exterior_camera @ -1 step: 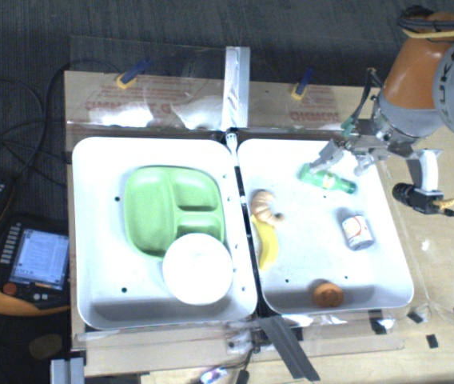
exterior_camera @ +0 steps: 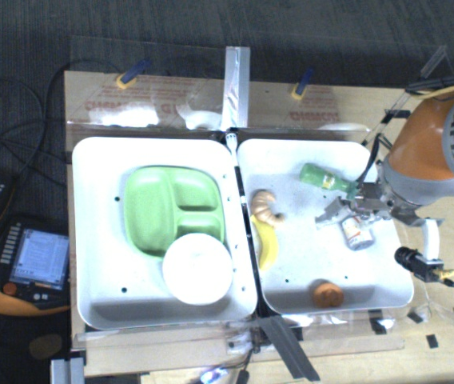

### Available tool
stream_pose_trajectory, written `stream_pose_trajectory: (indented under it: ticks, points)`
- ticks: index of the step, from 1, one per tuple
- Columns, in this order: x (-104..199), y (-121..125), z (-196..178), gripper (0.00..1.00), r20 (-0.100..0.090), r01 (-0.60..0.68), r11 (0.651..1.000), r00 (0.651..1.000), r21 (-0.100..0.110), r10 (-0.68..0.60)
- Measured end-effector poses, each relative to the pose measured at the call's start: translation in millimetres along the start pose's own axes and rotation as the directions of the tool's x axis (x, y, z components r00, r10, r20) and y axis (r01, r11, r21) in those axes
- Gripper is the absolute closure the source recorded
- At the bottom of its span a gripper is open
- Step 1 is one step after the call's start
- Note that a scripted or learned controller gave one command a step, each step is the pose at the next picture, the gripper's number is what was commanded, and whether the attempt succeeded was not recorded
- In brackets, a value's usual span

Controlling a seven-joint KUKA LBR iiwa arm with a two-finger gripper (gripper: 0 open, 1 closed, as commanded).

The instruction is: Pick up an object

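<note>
The two-finger gripper (exterior_camera: pixel 353 208) hangs low in the right white bin (exterior_camera: pixel 291 290); whether its fingers are spread or pinched I cannot tell. A small white can with red label (exterior_camera: pixel 357 234) lies at its six o'clock, a green plastic bottle (exterior_camera: pixel 323 177) at ten.

Bright, even overhead lighting; white bins (exterior_camera: pixel 91 294) near overexposure, with little surface detail. Soft, short shadows beneath the green tray (exterior_camera: pixel 171 206) and the white bowl (exterior_camera: pixel 198 269). Glare on the clear sheet (exterior_camera: pixel 155 102) in the upper middle of the frame. Mild overall softness; dark, dim floor at top and left.
</note>
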State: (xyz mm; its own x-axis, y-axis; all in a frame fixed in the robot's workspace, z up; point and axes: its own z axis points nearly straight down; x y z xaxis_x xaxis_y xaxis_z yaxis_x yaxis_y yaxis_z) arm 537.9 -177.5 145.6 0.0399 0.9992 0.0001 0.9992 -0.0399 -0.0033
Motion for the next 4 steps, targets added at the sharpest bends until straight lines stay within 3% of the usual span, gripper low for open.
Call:
stream_pose_trajectory:
  ticks: [1, 2, 3, 4]
  points:
    - [-19.6, -8.5, 34.3, 0.00, 0.002, 0.043, 0.999, 0.999, -0.003, -0.043]
    - [-33.2, -25.6, 52.6, 0.00, -0.006, 0.187, 0.982, 0.982, -0.017, -0.187]
    - [-34.9, 40.7, 55.6, 0.00, -0.005, 0.381, 0.925, 0.925, -0.013, -0.381]
    - [-40.0, 41.3, 45.6, 1.00, 0.007, 0.376, 0.927, 0.927, -0.017, -0.376]
